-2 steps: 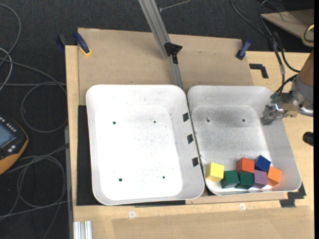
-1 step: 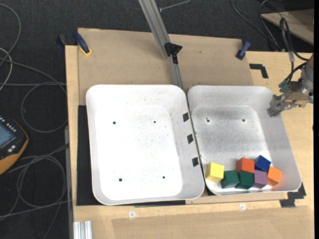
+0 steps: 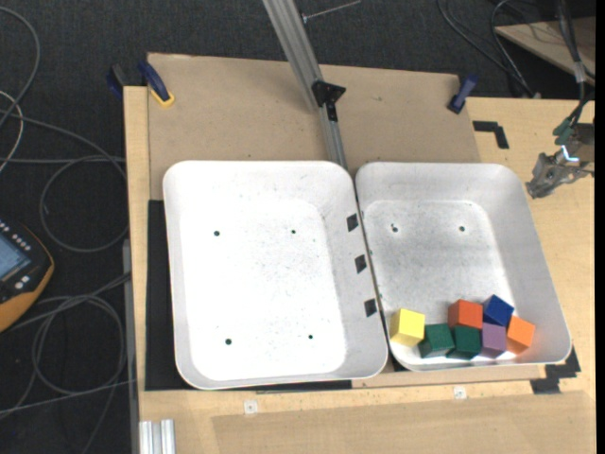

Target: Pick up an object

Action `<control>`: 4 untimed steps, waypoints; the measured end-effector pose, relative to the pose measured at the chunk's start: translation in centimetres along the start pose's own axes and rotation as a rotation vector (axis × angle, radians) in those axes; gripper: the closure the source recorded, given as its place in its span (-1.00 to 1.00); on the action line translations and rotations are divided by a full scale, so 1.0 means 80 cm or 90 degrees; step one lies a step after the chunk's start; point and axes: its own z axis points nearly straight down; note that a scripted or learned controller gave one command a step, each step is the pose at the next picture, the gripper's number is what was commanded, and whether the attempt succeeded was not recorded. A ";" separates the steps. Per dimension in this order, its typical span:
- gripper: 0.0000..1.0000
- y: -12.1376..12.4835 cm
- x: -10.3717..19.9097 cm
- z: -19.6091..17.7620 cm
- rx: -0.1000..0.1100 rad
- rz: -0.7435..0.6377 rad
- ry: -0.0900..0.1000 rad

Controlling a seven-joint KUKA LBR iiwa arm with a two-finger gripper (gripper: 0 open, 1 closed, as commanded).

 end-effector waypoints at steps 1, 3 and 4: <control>1.00 -0.008 0.077 0.004 0.007 -0.003 0.004; 1.00 -0.033 0.213 0.025 0.008 -0.002 0.004; 1.00 -0.045 0.266 0.029 0.008 -0.002 0.004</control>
